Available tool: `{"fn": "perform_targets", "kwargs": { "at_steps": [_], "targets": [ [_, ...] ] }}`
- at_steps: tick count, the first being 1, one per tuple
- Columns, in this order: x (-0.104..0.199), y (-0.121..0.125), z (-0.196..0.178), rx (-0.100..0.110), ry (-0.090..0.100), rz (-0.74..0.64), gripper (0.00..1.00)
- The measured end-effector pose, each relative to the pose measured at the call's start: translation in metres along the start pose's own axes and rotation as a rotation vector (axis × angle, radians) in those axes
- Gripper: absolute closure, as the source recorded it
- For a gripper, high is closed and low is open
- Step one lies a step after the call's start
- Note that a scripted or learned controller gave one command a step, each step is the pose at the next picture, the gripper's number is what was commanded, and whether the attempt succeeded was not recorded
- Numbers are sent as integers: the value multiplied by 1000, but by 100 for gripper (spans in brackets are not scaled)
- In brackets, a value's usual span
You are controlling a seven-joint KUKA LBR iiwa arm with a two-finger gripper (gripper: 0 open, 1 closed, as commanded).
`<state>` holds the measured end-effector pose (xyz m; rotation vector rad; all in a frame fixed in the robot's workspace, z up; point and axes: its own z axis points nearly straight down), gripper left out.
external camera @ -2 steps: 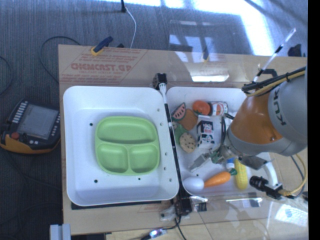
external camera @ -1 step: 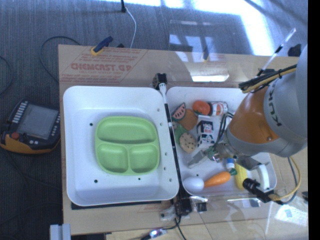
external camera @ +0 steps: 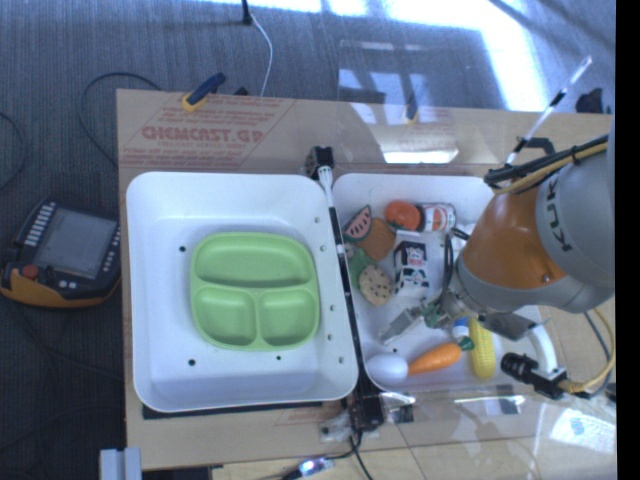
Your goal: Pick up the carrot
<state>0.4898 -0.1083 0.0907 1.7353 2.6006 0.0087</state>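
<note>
I see the carrot [external camera: 436, 358], smooth, tapered and orange, lying near the right bin's [external camera: 520, 400] near wall. Its long axis runs left-right, thick end by the white egg [external camera: 387, 369], tip rising toward the corn [external camera: 482, 349]. The hand [external camera: 432, 313] hovers just beyond it; I can't tell its state.

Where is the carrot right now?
The carrot lies in the right bin, near its front edge, between the white egg on its left and the corn cob on its right.
</note>
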Motion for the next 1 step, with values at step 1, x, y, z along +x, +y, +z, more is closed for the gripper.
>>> {"fn": "perform_targets", "kwargs": {
  "at_steps": [1],
  "targets": [
    [2,3,0,-6,1,227,0]
  ]
}}
